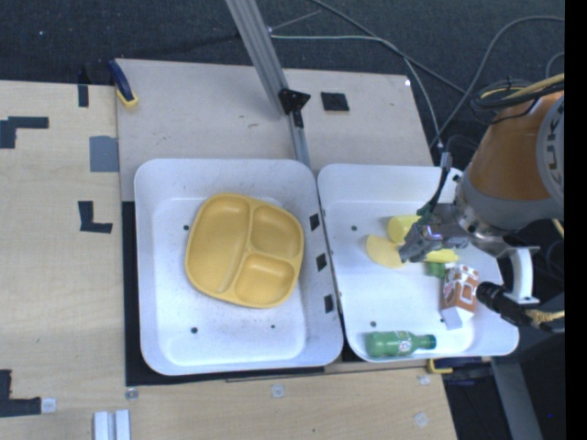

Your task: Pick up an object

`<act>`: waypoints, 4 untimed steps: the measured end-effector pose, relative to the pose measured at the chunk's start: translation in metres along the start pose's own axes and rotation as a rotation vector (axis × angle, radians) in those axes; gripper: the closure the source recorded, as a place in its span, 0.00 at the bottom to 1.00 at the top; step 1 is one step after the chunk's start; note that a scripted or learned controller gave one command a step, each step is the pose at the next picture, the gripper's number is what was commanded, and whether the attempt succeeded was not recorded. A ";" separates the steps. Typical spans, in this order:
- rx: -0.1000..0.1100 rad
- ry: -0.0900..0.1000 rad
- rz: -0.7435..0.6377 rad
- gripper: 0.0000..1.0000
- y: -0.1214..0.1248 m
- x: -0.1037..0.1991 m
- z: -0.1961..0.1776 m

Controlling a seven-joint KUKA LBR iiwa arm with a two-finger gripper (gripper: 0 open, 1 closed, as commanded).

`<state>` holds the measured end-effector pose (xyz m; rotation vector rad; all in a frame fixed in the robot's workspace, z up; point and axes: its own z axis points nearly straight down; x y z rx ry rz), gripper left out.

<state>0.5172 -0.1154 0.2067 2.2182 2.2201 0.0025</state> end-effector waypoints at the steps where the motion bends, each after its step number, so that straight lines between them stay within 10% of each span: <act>1: 0.001 0.001 0.000 1.00 0.001 0.000 -0.031; 4: 0.007 0.001 -0.005 1.00 -0.001 0.169 -0.013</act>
